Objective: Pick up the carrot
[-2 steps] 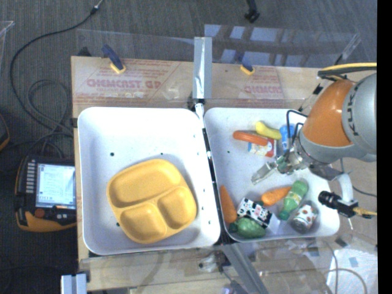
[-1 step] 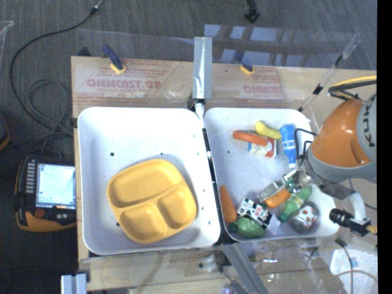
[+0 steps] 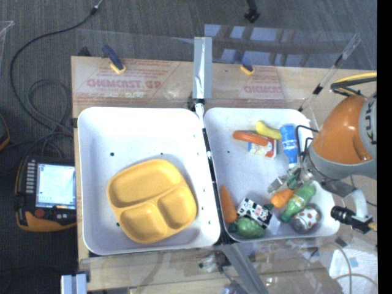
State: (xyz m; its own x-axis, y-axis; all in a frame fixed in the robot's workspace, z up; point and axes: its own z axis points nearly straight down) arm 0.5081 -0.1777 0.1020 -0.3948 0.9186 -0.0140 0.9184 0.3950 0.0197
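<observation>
Orange carrot (image 3: 227, 203) by bin (image 3: 211, 164) wall, jaws (image 3: 294, 181) state unclear (arm-hidden), board (image 3: 122, 84) reads "CHEMCAST".

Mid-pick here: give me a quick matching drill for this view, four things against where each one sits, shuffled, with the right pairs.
Things:
1. long orange carrot
2. yellow three-compartment plastic plate
3. small yellow banana
4. tall blue bottle

Places:
A. middle of the left bin
B. right bin, along its left wall near the front
C. right bin, far side, just right of the banana
D. right bin, far side, above the red-and-white packet

Pairs: 1-B, 2-A, 3-D, 4-C
</observation>
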